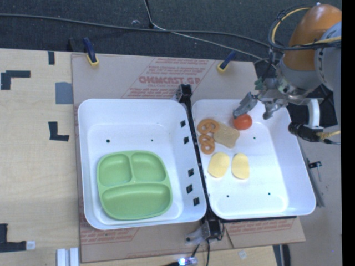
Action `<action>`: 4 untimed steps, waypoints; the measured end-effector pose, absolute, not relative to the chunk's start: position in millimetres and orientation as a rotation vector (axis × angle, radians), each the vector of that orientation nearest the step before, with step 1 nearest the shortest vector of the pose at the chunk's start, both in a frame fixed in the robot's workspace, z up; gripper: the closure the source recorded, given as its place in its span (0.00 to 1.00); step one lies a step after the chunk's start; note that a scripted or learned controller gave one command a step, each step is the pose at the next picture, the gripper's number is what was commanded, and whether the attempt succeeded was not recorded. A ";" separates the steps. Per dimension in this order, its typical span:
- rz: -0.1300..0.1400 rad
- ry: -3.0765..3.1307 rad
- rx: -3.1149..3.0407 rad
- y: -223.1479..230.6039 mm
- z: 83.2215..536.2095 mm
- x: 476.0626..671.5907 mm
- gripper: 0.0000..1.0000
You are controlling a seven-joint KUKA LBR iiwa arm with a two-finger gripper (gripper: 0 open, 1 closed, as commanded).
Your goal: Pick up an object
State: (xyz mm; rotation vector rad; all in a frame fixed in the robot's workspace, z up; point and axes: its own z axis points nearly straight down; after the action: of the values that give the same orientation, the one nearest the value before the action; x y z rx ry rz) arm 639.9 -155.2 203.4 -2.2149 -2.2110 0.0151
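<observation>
The pincer [256,108] hangs spread wide over the upper part of the right bin [288,193], right of centre in the frame, holding nothing. Just below its left finger lies a round red tomato [243,122] — no long axis to speak of. Left of it sit a tan bread slice [226,136] and pretzels [208,134].

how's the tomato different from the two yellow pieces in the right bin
The tomato is red and round; the yellow pieces are pale, flatter ovals. The tomato is smaller than either piece. It sits at the bin's far side right under the hand, while the yellow pieces lie side by side near the middle, away from the hand. All three rest in the right bin.
</observation>
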 end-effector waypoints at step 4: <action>0.002 -2.224 -2.222 -167.7 85.9 645.4 0.00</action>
State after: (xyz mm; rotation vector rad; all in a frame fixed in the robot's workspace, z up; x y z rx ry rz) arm 645.4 -167.7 85.9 -2.2215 -2.2238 0.0022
